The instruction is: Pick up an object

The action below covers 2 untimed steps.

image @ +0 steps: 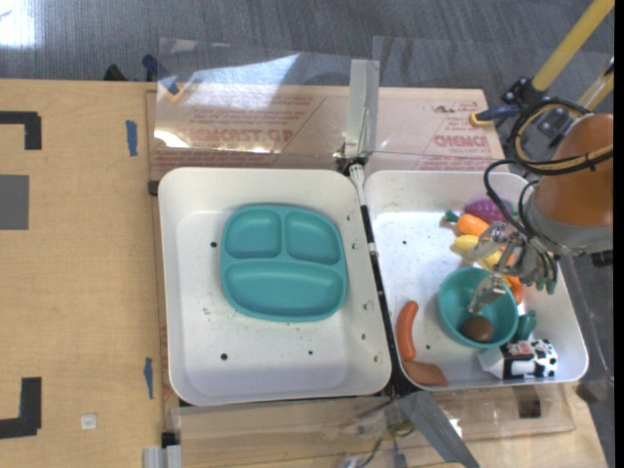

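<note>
From my console I see the gripper [507, 261] low over the right bin [419, 232], hanging at the back rim of a teal bowl [475, 307] that sits toward that bin's near right side. I cannot tell from this angle how its fingers stand or whether anything sits between them; metal parts and small toys crowd together there. A brown round object [477, 329] lies inside the bowl. Just behind the gripper I make out a yellow piece [466, 245], an orange piece [471, 224] and a purple one [482, 209], bunched close. A red-orange sausage [408, 331] lies left of the bowl, and a black-and-white toy [526, 360] rests at the bin's near right corner. The left bin [185, 261] bears a teal divided plate [285, 261].
</note>
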Tool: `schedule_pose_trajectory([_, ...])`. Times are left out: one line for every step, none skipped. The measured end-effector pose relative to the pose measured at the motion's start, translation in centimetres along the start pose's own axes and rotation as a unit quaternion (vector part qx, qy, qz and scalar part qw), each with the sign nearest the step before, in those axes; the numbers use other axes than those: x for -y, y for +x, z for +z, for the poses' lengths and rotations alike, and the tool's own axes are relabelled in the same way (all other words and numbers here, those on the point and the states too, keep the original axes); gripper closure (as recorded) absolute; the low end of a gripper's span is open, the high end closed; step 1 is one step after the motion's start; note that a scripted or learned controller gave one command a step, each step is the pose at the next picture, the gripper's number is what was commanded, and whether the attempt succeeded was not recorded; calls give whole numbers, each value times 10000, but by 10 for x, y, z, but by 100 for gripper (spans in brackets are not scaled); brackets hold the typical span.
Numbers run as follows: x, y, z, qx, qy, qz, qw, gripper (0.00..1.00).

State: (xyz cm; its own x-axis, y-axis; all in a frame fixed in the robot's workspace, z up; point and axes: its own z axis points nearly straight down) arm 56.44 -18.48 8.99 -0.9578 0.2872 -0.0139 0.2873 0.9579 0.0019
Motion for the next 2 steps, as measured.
schedule_pose_trajectory([-61, 5, 0, -12, -8, -29, 10000, 0])
schedule_pose_trajectory([-13, 15, 0, -20, -2, 315, 9995, 0])
